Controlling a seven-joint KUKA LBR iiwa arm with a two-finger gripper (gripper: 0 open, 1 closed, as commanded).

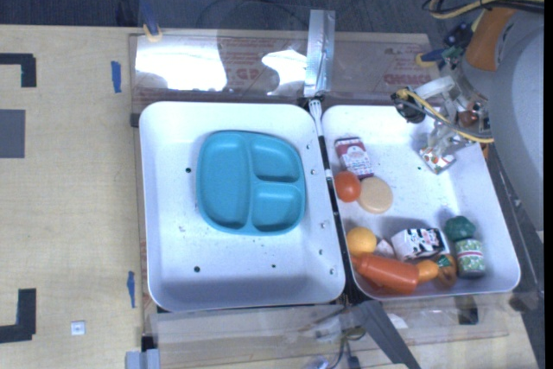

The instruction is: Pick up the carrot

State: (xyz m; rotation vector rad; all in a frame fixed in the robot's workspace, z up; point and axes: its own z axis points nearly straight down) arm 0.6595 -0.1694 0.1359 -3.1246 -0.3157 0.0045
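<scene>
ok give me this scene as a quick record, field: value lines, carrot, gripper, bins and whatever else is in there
carrot: lying flat at the near edge of the right bin
gripper: over the far right part of the right bin, apart from the carrot
left bin: holds a blue divided plate
carrot's neighbours: yellow ball and black-and-white carton just behind it, green jar to its right
other items: red-labelled carton, orange ball, beige disc

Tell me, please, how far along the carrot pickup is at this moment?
Nothing looks done yet. The carrot lies at the near edge of the right bin, among other toy food. The gripper hangs over that bin's far right corner, away from the carrot. Reaching it, gripping and lifting all remain.
</scene>
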